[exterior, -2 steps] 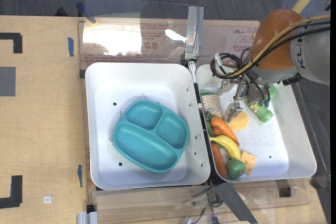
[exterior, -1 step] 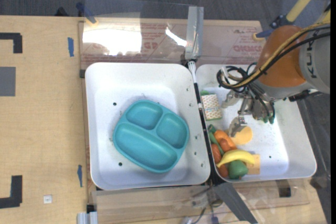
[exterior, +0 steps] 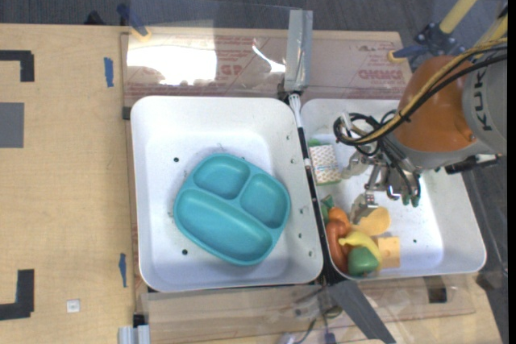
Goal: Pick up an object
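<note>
In the right bin (exterior: 459, 250), toy food is heaped at its near left corner: a green pepper (exterior: 363, 260), a banana (exterior: 360, 239), an orange carrot (exterior: 334, 231). My fingers (exterior: 372, 201) hover just beyond that heap; their opening I cannot tell. A teal plate (exterior: 232, 208) fills the left bin (exterior: 161, 125).

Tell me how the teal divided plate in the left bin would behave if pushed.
The teal divided plate looks like stiff moulded plastic, so it would probably slide flat, not flex. Its low, wide shape makes tipping unlikely. On the smooth left bin floor, it may skid easily.
</note>
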Controlling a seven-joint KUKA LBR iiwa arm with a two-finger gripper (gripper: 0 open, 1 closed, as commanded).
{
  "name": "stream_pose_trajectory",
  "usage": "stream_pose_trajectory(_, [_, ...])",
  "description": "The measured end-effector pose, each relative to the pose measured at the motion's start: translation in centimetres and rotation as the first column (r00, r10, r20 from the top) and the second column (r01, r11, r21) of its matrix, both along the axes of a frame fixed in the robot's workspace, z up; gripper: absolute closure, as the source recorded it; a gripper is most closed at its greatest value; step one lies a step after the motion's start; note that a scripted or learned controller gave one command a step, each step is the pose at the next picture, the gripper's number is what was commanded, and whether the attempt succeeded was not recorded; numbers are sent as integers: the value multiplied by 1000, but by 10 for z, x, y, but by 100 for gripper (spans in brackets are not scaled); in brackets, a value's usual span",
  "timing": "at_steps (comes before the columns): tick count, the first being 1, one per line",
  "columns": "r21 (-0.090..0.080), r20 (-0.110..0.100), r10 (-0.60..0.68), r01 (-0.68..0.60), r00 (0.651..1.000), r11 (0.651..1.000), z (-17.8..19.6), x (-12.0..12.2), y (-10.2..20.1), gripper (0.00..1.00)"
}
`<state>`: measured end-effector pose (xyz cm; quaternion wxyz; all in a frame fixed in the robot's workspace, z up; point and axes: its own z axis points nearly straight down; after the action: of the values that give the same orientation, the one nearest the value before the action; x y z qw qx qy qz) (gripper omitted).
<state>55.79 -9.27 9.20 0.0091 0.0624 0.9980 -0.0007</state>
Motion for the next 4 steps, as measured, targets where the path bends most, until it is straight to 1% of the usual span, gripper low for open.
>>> stream_pose_trajectory(1, [1,-5,-22,22,1000,1000,-2,-57,-11,0])
stream_pose_trajectory(2, [1,-2,60,-60,998,998,-2,35,2,0])
stream_pose_trajectory(3, [1,-6,76,-76,997,997,-2,-28,-16,0])
stream_pose_trajectory(4, [2,0,-66,66,998,998,-2,-57,-12,0])
